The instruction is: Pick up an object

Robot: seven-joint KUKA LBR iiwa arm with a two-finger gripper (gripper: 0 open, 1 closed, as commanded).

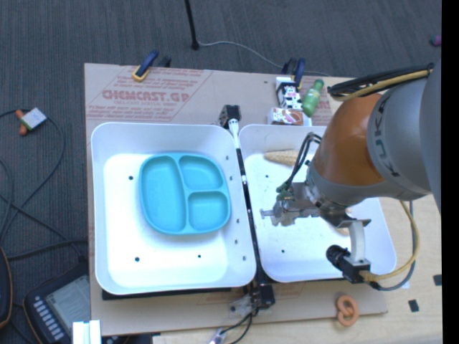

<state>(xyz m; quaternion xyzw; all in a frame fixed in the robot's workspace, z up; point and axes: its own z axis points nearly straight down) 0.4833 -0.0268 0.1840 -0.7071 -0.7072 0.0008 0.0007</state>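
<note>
My gripper (285, 212) is down inside the right bin (373, 264), low over its white floor, near the bin's left wall. Can't tell if it's wide or narrow, the wrist and cabling hide too much, and I see nothing I could call held.

Closest obj: a pale tan, elongated piece (281, 156) lying on the bin floor up-frame of the gripper, towards the far rim, partly tucked under my arm. Near, but apart from the gripper.

To the gripper's left, past the divider between bins, the left bin (100, 192) holds a light blue compartment plate (185, 193), lying flat, three sections, roughly mid-bin.

Beyond the far rim of the right bin, on the cardboard-covered surface (115, 110): a green bottle (313, 97) next to a small printed pack (288, 112), touching or nearly so. Blue clamp (145, 64) at the board's far left edge, another one (298, 69) near the bottle.

Near side, below-right of the gripper, outside the bin: small orange ring-shaped item (348, 309) on the board.
</note>
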